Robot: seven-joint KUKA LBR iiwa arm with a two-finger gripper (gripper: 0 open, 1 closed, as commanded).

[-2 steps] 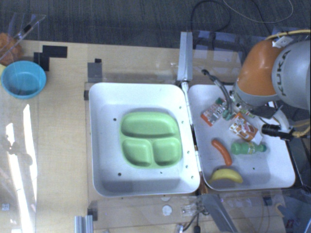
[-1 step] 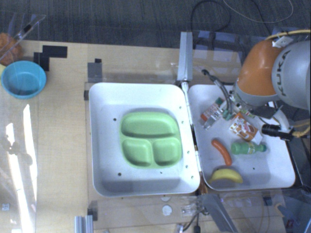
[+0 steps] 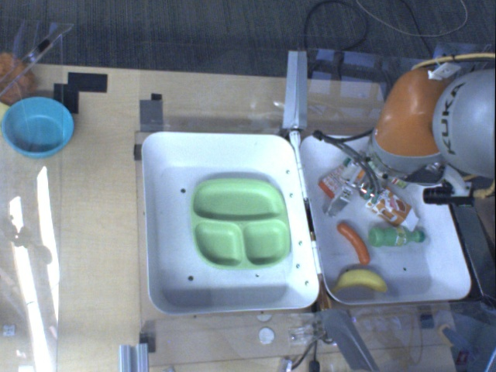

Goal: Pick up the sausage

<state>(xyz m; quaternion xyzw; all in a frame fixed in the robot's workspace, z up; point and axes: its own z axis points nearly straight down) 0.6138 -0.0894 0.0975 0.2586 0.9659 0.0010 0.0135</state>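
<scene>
The sausage [image 3: 353, 240] is a short orange-red link lying slantwise on the floor of the right bin [image 3: 457, 281], near its middle. My gripper [image 3: 346, 194] hangs over the same bin, up and slightly left of the sausage, apart from it. Whether its fingers are apart or together is not clear from this slant. The arm's orange band and grey body cover the bin's far right corner.
In the right bin a yellow banana [image 3: 361, 280] lies in front of the sausage, a green bottle [image 3: 395, 237] just right of it, and snack packets [image 3: 390, 206] by the gripper. The left bin [image 3: 163, 231] holds a green divided tray [image 3: 241, 220]. A blue bowl [image 3: 38, 125] sits far left.
</scene>
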